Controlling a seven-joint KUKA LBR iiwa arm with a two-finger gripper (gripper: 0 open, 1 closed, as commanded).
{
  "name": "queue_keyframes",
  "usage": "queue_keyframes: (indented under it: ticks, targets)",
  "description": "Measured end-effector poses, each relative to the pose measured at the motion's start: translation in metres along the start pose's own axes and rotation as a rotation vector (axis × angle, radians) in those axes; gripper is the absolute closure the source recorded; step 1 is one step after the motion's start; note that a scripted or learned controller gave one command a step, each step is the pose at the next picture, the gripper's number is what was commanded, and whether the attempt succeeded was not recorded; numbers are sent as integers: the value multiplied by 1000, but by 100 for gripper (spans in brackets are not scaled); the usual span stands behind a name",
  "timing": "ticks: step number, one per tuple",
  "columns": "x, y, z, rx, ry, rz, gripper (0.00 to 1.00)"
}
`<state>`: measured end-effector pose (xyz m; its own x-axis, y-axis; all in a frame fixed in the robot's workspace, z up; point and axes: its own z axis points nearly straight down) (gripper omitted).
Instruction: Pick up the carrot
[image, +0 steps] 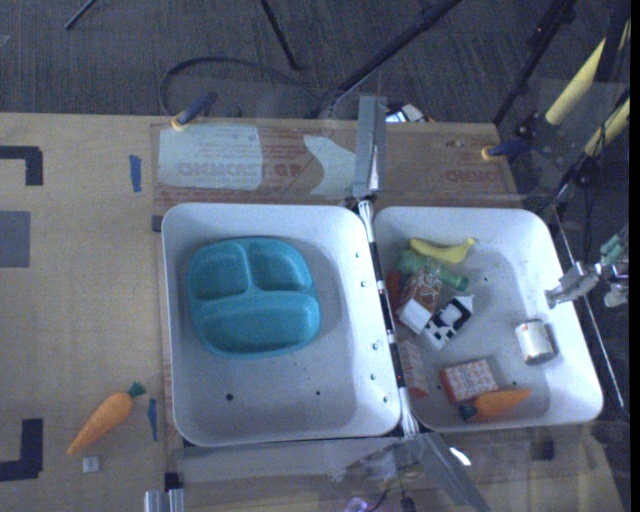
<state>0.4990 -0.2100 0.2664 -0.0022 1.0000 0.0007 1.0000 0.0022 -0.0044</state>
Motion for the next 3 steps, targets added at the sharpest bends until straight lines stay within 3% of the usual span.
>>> queue_keyframes:
  ticks: [1, 2, 3]
  targets:
    - [-10, -18, 127, -1, 2, -459, 0]
    - [-13, -17, 181, -6, -2, -829, 0]
    - [-13, -14, 172, -11, -4, -828, 100]
